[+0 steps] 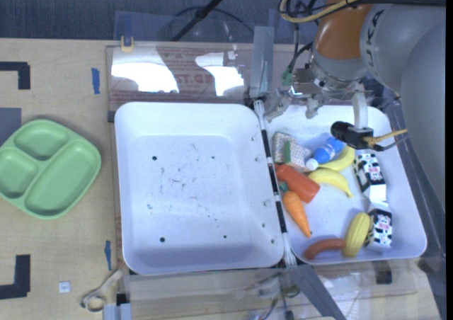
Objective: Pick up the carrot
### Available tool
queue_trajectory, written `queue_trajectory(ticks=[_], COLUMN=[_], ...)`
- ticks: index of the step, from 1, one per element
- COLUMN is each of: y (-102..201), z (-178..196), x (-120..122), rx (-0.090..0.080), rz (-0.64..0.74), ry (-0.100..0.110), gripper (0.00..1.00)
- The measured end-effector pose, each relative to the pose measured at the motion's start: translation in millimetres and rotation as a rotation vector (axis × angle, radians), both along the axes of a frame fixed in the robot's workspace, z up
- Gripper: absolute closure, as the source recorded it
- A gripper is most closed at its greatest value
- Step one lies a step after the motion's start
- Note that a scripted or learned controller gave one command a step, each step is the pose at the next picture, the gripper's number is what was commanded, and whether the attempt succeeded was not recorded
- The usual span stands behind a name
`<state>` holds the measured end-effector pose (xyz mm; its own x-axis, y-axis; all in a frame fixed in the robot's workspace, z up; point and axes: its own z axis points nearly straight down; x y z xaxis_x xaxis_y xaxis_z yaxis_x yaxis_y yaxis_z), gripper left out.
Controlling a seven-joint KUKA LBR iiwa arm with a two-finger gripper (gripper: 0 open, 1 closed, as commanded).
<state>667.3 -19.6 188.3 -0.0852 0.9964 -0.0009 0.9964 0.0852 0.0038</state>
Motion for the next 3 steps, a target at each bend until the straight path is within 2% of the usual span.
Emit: queue_trajectory(ticks=[1,2,3], y=[26,55,59], z=[-3,-2,-2], x=[-3,-5,-11], rx=[0.001,0.001,0.000], rz=[0.073,0.362,0.534], ry=[0.003,0.002,0.002], gripper=[0.00,0.00,0.00])
